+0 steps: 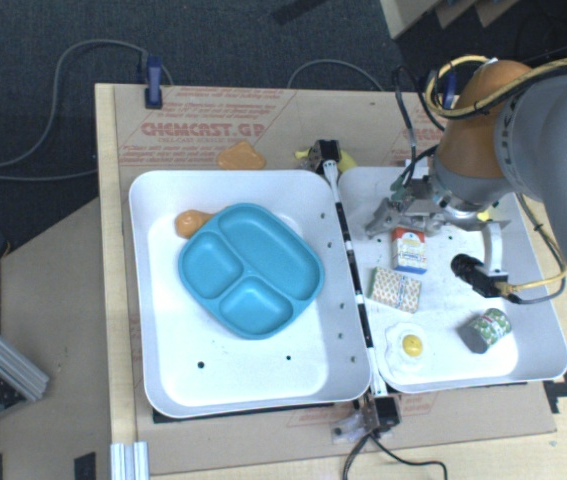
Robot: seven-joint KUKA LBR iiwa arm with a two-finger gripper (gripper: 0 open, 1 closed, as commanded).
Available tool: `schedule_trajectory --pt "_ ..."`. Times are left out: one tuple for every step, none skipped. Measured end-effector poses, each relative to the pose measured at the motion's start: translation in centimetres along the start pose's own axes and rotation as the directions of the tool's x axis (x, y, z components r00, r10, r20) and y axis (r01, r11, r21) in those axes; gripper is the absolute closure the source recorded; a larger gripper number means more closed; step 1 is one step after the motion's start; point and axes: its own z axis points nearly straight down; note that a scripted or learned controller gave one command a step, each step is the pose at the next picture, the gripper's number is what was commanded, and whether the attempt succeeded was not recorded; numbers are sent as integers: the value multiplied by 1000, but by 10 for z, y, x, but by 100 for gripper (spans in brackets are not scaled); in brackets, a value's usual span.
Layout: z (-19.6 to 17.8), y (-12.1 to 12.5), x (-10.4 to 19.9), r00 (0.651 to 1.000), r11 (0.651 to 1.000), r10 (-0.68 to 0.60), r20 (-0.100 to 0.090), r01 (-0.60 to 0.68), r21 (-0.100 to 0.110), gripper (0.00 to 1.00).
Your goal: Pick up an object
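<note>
Presently listed first: small carton [410,252], the likely pick, lying in the right bin [453,368] just on the near side of the end effector [409,215], its long axis running near to far. The end effector is hanging at the carton's far end; whether it is spread or pressed together cannot be told.

Right bin is also holding:
- patterned packet [396,290]
- toy fried egg [408,345]
- green-grey cylinder [486,329]

Left bin [213,368] is holding:
- blue divided plate [251,268]
- orange lump [191,223] touching the plate's far-left edge

Both bins are sitting side by side on the table [113,268].

The blue plate [251,268] covers part of an orange lump [189,223]; the arm [553,118] runs off the right edge.
</note>
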Motion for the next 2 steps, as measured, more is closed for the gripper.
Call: schedule_trajectory --pt "-13 2 -2 1000 1000 1 4 -1 -8 100" --pt "-12 1 -2 1000 1000 1 3 -1 -5 0"
